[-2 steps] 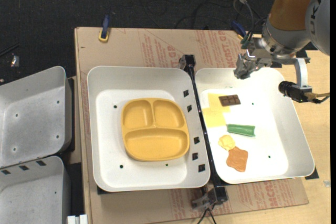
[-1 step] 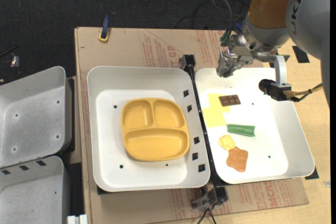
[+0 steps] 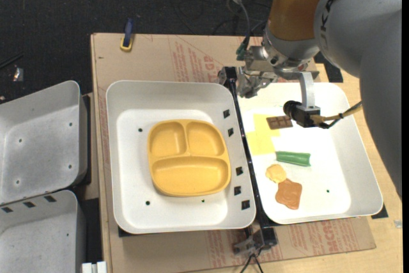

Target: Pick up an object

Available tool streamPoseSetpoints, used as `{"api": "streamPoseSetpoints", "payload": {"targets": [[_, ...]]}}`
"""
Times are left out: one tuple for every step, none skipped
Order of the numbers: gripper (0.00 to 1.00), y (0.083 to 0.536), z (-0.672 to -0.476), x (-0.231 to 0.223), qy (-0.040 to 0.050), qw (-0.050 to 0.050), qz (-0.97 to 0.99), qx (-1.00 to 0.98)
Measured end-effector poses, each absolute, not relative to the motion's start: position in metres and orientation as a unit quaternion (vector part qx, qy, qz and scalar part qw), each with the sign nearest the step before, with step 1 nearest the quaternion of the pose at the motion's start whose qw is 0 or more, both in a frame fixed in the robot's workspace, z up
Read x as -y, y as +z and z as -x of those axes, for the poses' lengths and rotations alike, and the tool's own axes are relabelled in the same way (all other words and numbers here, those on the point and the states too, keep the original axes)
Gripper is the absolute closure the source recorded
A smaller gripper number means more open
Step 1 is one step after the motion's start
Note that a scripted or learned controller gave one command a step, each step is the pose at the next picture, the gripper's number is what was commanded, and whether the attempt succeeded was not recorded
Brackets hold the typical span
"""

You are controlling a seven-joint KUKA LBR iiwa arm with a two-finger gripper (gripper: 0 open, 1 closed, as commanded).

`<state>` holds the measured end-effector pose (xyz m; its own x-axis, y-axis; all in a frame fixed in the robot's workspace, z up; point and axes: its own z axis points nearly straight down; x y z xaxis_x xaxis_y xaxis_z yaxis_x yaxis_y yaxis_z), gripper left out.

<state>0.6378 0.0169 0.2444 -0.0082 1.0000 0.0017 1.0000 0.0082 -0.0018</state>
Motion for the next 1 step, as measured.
{"api": "streamPoseSetpoints", "payload": {"targets": [[1.0, 0.2459, -0.6375, -0.0808, -0.0011, 0.0, 0.704, 0.71]]}}
